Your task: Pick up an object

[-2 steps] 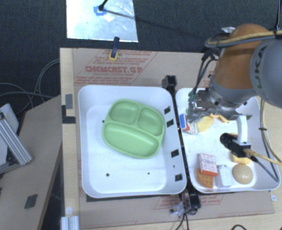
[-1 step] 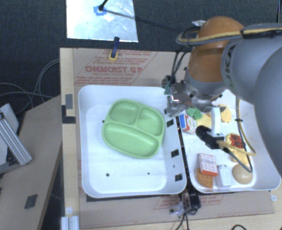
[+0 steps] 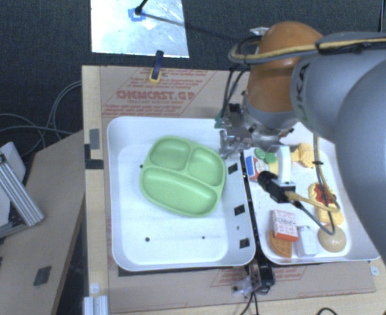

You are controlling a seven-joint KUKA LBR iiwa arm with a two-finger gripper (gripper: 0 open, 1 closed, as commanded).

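Observation:
A green divided plate (image 3: 180, 176) lies in the middle of the left white bin (image 3: 124, 241). My gripper (image 3: 228, 140) hangs below the orange wrist band, over the left bin's far right side. It is just beyond the plate's right rear corner and close to the wall between the bins. The right bin (image 3: 357, 254) holds several small things: a red-orange box (image 3: 284, 222), a white block (image 3: 306, 240), a tan round piece (image 3: 333, 241), a small green piece (image 3: 266, 155), a white tube (image 3: 284, 165) and a yellow piece (image 3: 304, 154). The arm hides part of that bin.
Cardboard (image 3: 160, 90) lies under the bins. A yellow-and-blue clamp (image 3: 156, 67) sits at the cardboard's far edge. A shiny sheet (image 3: 140, 18) lies beyond it. Small black tabs (image 3: 239, 210) line the left bin's right wall. Cables run along the left.

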